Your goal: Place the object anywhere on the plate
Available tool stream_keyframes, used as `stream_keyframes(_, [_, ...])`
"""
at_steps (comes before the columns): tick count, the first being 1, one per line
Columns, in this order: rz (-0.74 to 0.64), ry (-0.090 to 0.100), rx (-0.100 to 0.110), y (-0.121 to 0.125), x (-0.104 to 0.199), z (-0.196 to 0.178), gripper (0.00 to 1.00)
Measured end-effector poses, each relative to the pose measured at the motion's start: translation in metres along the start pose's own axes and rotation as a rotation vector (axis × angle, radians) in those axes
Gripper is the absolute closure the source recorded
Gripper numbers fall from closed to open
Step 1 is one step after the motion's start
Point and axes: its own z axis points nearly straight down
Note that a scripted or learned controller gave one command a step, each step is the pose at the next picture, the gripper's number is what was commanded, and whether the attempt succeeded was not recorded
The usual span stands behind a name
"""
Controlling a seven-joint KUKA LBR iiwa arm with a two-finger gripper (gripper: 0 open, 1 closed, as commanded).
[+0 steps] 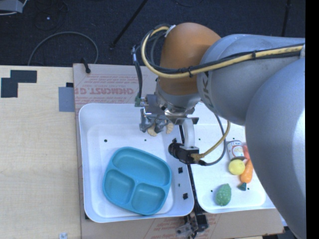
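- Over the far part of the left bin (pixel 92 133) I see the claw (pixel 158 126) hanging below the orange wrist band (pixel 187 59); it points down at the white floor of that bin.
- I can make out a small pale object (pixel 168 128) right at the fingertips, but I cannot tell whether the fingers are apart, together or clamped on it.
- Nearer to me than the claw and a little to its left lies the blue plate (pixel 137 180), with three compartments, flat on the left bin's floor and apart from the claw.
- To the claw's right, past the divide between the bins, the right bin (pixel 249 200) holds a green lumpy piece (pixel 223 194), a yellow round piece (pixel 237 167), an orange carrot-shaped piece (pixel 247 169) touching it, and a small can (pixel 234 148) just behind them.
- A black cable fitting (pixel 182 152) hangs just nearer than the claw, over the rim between the bins.
- Under both bins lies brown cardboard (pixel 107 86) with red print; to the claw's left the pale wooden desk (pixel 37 158) carries dark square marks.
- Beyond the claw, the dark carpeted floor (pixel 75 19) carries loose cables.
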Motion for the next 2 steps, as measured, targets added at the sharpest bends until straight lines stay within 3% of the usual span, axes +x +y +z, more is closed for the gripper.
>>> stream_keyframes(1, [0.002,-0.002,0.000,-0.0064,0.0299,0.0020,1.00])
stream_keyframes(2, [0.003,-0.003,-0.001,-0.0061,0.0288,0.0018,0.00])
